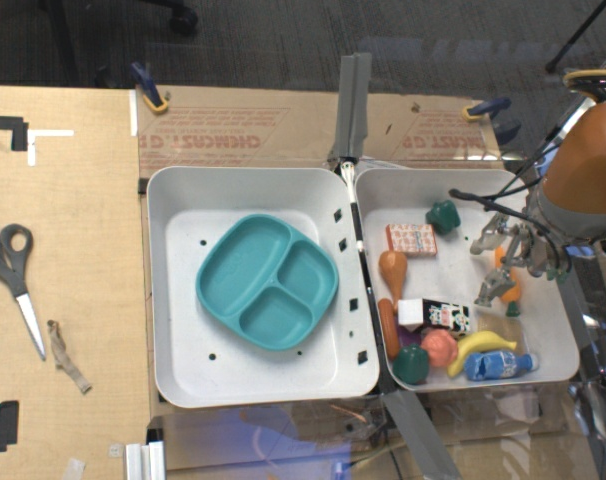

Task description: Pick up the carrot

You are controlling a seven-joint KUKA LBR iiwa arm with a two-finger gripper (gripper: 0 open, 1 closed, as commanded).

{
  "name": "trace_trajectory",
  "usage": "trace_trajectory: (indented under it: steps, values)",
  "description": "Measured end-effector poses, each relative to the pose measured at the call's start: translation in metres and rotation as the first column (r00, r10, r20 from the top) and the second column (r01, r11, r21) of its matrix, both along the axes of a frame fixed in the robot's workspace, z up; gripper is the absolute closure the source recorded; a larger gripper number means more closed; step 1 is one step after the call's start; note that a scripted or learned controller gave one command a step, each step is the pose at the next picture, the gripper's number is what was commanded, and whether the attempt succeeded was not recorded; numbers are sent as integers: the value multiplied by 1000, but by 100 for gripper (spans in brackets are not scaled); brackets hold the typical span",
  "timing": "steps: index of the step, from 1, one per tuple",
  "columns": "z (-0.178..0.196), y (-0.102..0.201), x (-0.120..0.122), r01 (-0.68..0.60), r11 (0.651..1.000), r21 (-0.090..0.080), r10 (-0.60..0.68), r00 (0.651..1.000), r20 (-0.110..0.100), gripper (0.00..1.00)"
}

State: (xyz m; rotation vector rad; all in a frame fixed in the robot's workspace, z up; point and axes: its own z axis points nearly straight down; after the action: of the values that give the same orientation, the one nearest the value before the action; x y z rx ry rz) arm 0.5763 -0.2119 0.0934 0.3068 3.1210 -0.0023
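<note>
Near edge of the right bin point(555, 298): blue bottle point(498, 365) lying on its side, yellow banana point(483, 346) just above it, pink ball point(438, 348) and a dark green round piece point(411, 366) to their left. A black-and-white carton point(448, 316) and a small white block point(410, 312) sit just behind those. A red sausage-shaped piece point(387, 326) lies along the bin's left wall.

My arm comes in from the right, orange band up by the frame edge, wrist angled down and left over the right side of the bin. My gripper point(505, 263) hangs low there, fingers point(491, 288) spread apart. A small orange-and-green bit shows between and just below them, the carrot point(509, 290) as far as I can tell; mostly hidden, so I can't tell its long axis, which way it points, or whether the fingers touch it.

Further back: an orange pear-shaped piece point(392, 267) near the left wall, a red-patterned card point(411, 239) behind it, a dark green piece point(444, 215) by the far wall.

Left bin point(173, 298) holds a teal three-compartment plate point(268, 281). Scissors point(15, 273) lie on the bench point(63, 188) at far left.
</note>
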Motion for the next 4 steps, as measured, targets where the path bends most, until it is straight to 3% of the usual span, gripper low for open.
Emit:
trace_trajectory:
  steps: [1, 2, 3, 4]
  values:
    - [11, 1, 2, -5, 1000, -2, 5, 1000, 5, 100]
    - [4, -11, -95, -298, 955, -5, 298, 955, 4, 100]
    - [4, -10, -40, 74, 997, 0, -74, 997, 8, 100]
    - [4, 13, 4, 286, 958, 2, -286, 958, 8, 100]
